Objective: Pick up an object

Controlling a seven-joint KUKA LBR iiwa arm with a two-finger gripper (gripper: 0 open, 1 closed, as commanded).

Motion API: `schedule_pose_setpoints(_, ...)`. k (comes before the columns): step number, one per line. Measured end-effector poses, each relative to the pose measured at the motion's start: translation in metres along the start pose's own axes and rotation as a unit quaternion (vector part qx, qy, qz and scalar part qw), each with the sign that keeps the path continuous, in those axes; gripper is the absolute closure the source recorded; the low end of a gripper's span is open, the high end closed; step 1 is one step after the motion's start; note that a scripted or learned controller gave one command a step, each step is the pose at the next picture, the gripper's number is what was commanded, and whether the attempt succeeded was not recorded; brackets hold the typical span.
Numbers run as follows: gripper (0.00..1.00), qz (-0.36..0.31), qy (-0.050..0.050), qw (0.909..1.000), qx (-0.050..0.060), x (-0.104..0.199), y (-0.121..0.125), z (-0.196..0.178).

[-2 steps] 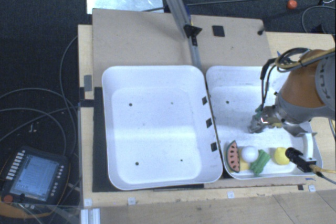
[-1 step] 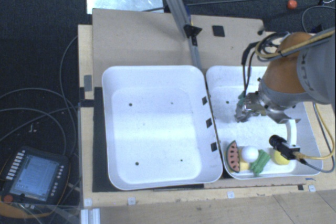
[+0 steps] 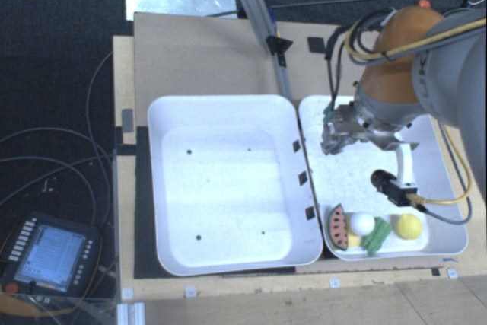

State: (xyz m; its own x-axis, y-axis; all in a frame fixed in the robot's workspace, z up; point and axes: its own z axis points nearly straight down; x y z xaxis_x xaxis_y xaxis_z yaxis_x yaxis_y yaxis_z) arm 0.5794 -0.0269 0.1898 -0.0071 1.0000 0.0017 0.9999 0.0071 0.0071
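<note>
A brown bench [image 3: 213, 57] is seen on dark carpet, bearing two shallow white bins side by side. The left bin [image 3: 163, 186] takes up the bench's middle. The right bin [image 3: 449, 240] lies along the bench's right edge. Four objects are grouped at the right bin's near edge: a watermelon slice [image 3: 337, 227] at the near-left corner, a white ball [image 3: 362, 224] just beside it, a green piece [image 3: 377, 236] touching the ball, and a lemon [image 3: 409, 226] towards the near-right corner. The arm [image 3: 426, 65] is seen over the right bin's far half. The gripper [image 3: 332, 144] is located near the bin's left wall, well apart from the objects. The finger state cannot be told from this view. A pendant [image 3: 49, 251] is noted on the floor left of the bench.
</note>
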Motion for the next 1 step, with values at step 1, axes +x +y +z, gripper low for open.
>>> schedule_pose_setpoints(1,1.00,0.000,0.000,1.0000,0.004,0.1079,-0.0373,0.0034)
